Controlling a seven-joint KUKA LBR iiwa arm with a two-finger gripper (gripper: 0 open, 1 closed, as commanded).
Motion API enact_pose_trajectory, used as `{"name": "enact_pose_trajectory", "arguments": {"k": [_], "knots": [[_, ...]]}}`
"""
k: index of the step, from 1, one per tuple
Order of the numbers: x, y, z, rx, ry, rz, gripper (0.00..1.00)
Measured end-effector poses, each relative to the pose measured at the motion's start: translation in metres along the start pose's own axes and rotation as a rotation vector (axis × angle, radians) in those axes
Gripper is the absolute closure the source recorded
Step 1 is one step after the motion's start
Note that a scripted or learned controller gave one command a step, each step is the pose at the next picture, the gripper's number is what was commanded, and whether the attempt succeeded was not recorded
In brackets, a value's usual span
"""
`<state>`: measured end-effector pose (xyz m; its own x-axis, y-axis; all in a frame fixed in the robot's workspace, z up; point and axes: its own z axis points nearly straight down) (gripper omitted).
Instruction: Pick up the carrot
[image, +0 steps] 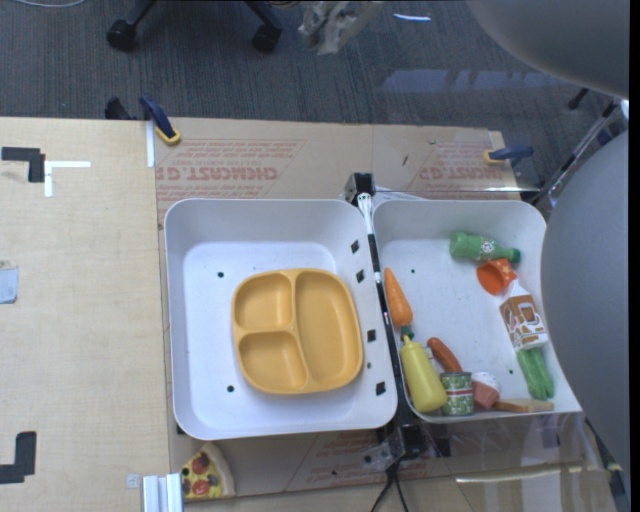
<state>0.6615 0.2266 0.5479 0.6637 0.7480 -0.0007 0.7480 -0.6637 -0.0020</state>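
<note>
1. The arm (598, 330) shows as a blurred grey bulk along the right bin's (455, 222) far-right side, with a second grey mass at the upper right corner of the view.
2. Gripper: whether it is spread, pressed together or pinching anything cannot be told.
3. The carrot (397, 297) lies in the right bin, at the side of that bin farthest from the arm, against the wall shared with the left bin (190, 300). It lies lengthwise along that wall, with its narrow tip toward the top of the view.
4. The carrot is well apart from the arm; the bin's open white floor lies between them. Nothing touches the carrot from above.
5. A yellow bottle (421, 374) lies just below the carrot along the same wall, its green cap close to the carrot's thick end.
6. A red sausage-like piece (444, 354) and a small green can (457, 393) lie beside the yellow bottle, on its arm-ward side.
7. Nearer the arm lie a green bottle (480, 247), an orange piece (496, 275), a printed carton (522, 320) and a green vegetable (537, 372), in a line down the bin's right side.
8. The left bin, beyond the carrot from the arm, holds a yellow divided plate (297, 330).
</note>
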Motion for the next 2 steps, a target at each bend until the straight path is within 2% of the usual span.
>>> {"name": "enact_pose_trajectory", "arguments": {"k": [1, 2], "knots": [[-0.0001, 0.0, 0.0, 0.0, 0.0, 0.0, 0.0], [0.0001, 0.0013, -0.0083, 0.001, 0.001, 0.002, 1.0]]}}
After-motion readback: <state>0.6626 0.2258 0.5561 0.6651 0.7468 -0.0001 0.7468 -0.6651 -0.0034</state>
